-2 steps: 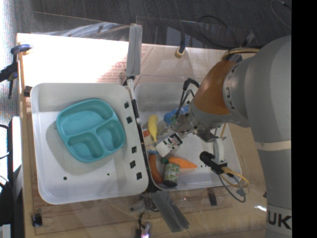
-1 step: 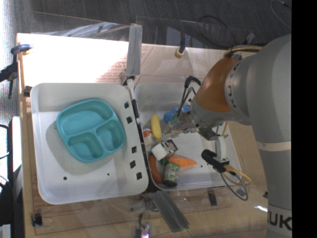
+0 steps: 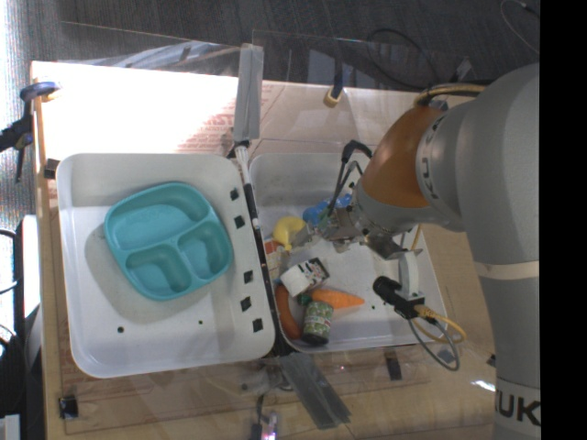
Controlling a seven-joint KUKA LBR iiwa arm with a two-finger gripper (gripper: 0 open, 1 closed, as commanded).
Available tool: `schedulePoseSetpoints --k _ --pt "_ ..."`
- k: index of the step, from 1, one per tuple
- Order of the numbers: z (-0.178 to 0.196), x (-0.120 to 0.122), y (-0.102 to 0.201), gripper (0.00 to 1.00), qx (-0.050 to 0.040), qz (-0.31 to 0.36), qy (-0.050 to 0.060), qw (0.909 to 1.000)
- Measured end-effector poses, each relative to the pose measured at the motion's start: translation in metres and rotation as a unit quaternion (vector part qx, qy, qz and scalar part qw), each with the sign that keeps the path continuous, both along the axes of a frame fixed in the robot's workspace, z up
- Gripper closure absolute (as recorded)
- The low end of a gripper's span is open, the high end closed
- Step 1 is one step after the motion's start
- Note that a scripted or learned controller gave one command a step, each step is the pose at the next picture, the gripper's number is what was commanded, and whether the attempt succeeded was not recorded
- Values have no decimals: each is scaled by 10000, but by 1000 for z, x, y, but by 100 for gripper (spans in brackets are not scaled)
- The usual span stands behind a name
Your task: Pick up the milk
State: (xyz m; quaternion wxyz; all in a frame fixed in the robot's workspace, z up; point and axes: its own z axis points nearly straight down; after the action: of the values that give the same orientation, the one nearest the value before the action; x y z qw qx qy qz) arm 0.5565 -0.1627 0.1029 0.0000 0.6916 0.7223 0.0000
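**A:** Start at the near edge of the surface (image 3: 138, 401). What do you count?

**B:** You have two white bins. In the right bin (image 3: 422, 333), nearest you, stands one green can (image 3: 317, 321), with one carrot (image 3: 336, 298) lying just beside it and something orange-red (image 3: 286, 313) against the near-left wall. Next comes the milk (image 3: 304, 276), one small white carton with dark print on its face, tilted, touching the carrot's blunt end. Past it sit one yellow item (image 3: 289, 232) and one blue item (image 3: 318, 214).

**A:** And the left bin?

**B:** The left bin (image 3: 83, 337) holds one teal divided plate (image 3: 168, 239) with three compartments, and bare white floor all round it.

**A:** The end effector?

**B:** Your end effector (image 3: 353, 229) hangs over the right bin's middle, just beyond the milk, near the blue item. The wrist covers it, so you cannot tell how wide it stands or whether it has anything.

**A:** Room to move?

**B:** The milk sits close to the divider between the bins; the clutter crowds that side, while the right bin's floor on the right looks open, possibly.
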Motion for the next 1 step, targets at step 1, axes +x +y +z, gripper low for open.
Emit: schedulePoseSetpoints --k 1 --pt "-9 60 46 0 -38 -220 -24 9997"
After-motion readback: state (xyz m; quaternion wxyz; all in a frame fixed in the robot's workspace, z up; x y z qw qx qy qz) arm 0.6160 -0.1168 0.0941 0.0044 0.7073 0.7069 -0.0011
